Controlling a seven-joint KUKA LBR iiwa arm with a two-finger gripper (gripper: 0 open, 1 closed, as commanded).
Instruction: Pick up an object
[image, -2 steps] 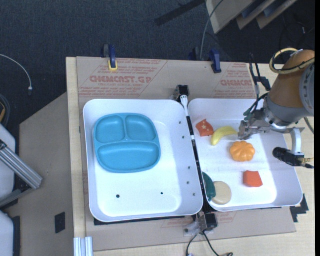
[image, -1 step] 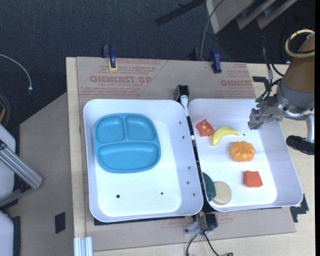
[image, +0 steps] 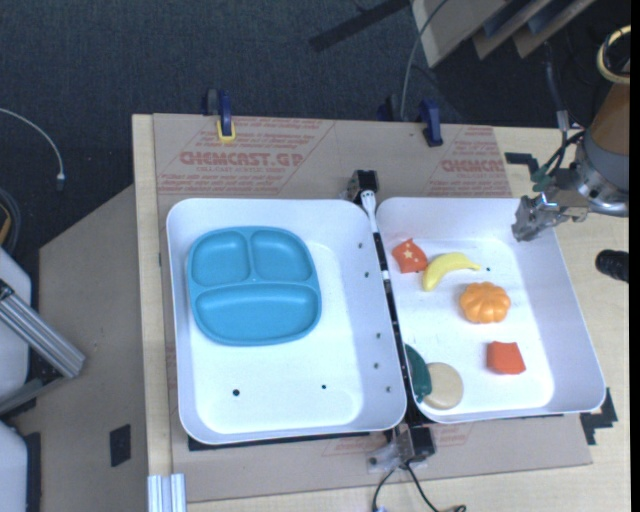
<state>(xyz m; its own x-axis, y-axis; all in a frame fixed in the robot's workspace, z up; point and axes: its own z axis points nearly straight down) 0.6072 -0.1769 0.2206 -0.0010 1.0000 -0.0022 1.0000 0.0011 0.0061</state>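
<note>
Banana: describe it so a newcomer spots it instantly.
Look in the right bin, upper half. The banana lies beside a small red piece and above the orange pumpkin. It is the one yellow, curved thing there.

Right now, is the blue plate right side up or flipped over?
Right side up. The blue plate lies flat in the left bin, and its three hollow sections face upward with nothing in them.
</note>
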